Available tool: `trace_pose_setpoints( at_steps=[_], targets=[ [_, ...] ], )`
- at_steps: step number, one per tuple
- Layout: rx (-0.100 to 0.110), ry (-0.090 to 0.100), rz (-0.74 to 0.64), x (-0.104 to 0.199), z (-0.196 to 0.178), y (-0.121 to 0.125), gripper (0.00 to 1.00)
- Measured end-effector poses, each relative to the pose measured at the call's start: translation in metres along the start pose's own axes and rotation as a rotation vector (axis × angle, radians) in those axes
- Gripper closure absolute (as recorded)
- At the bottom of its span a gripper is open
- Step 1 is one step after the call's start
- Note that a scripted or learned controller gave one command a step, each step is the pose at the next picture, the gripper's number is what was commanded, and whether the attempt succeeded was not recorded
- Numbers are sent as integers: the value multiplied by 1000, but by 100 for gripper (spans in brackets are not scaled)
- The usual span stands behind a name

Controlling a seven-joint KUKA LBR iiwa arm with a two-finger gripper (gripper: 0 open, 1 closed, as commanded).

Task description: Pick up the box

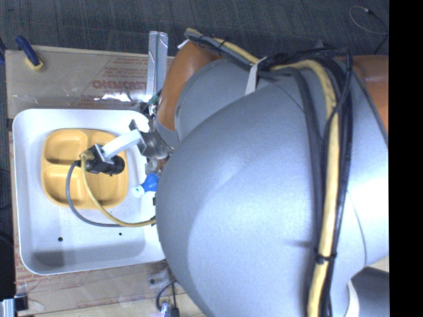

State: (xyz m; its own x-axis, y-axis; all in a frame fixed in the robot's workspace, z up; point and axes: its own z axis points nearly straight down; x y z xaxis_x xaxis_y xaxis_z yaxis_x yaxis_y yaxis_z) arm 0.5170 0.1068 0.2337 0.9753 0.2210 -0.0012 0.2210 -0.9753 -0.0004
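A yellow, shallow box [63,170] with two compartments lies in the left part of the left white bin [79,256]. The grey arm [264,197] covers most of the view from the right. Its wrist, with the orange band [178,84], hangs over the bin's right rim. The gripper [153,147] sits low at that rim, just right of the box, mostly hidden under the wrist. I see nothing held in it. A small blue and white thing [149,185] lies at the bin's right wall, below the gripper.
A brown printed sheet [86,74] lies behind the bin, with a blue clip [28,51] at its far left corner. A metal upright [157,58] stands at the bin's back right corner. The arm hides the right bin.
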Motion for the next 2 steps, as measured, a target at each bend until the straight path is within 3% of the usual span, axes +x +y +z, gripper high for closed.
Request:
trace_pose_setpoints(
  at_steps=[1, 2],
  targets=[
    [0, 0, 16, 42, -11, 27, 100],
    [0, -5, 17, 23, 41, -4, 100]
  ],
)
